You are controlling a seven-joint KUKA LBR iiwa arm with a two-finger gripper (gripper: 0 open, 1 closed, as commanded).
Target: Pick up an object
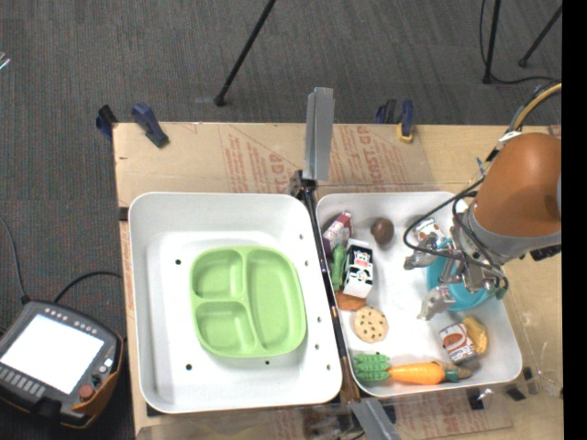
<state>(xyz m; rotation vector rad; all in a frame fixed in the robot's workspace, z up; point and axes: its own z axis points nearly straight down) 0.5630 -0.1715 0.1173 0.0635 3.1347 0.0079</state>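
Teal plastic [473, 294], perhaps a small cup or bowl, directly beneath the claw [448, 290] and partly hidden by it: likely the chosen target, judging by the low hover over it. Impossible to tell how wide the claw is open, or whether anything is gripped; cables and wrist in the way.

Just nearer the camera than the claw, a printed can [456, 341] on its side against a yellow piece [476, 332], probably tumbled there loose. Further that way, a toy carrot [418, 372]. To the claw's left, a cookie [370, 324], a cow-print carton [359, 270] and a brown ball [382, 231], scattered rather than arranged, so crowded enough to risk a nudge on approach.

All inside the right white bin [510, 367]. Well left of the claw, the other bin [151, 246] with a green divided plate [248, 301] flat at its centre.

Underneath, a cardboard-covered worktop [238, 154], clamped at the far edge. Around it, dark grey carpet [92, 44], tripod legs, and a handheld pendant [50, 356] at the lower left.
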